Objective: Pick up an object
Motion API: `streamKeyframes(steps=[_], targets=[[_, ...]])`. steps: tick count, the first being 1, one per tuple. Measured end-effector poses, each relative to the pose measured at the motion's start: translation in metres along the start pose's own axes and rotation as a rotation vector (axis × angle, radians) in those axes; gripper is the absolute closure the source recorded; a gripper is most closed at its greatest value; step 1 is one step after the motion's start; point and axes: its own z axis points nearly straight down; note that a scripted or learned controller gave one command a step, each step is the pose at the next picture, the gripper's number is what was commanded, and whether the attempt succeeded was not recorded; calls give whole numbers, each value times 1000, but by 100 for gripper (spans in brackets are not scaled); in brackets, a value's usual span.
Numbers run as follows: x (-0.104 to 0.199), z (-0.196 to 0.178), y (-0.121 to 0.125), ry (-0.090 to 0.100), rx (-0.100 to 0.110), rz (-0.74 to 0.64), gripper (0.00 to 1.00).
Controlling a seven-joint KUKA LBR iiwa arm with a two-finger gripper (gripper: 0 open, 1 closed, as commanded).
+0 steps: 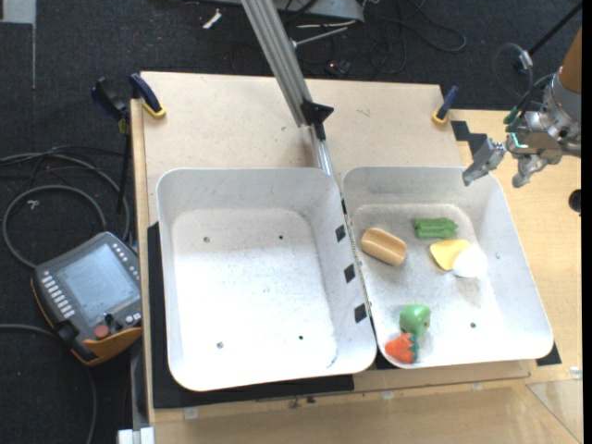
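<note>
The right bin (518, 276) holds several small objects: a tan bread roll (383, 246), a green block (435, 228), a yellow piece (447, 252) touching a white ball (470, 264), and a green-and-red vegetable (411, 329) near the front. My gripper (504, 167) hangs at the bin's far right corner, above its rim, well away from the objects. Its two fingers are spread apart with nothing between them.
The left bin (176, 248) lies beside the right one. A slanted metal pole (282, 54) crosses the bench from the top. Clamps sit at the bench's back corners (148, 100). A teach pendant (88, 294) lies on the floor at left.
</note>
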Motion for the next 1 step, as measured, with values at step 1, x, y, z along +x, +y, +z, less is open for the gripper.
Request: streamKeyframes(steps=[1], targets=[[0, -3, 1, -2, -4, -2, 0]])
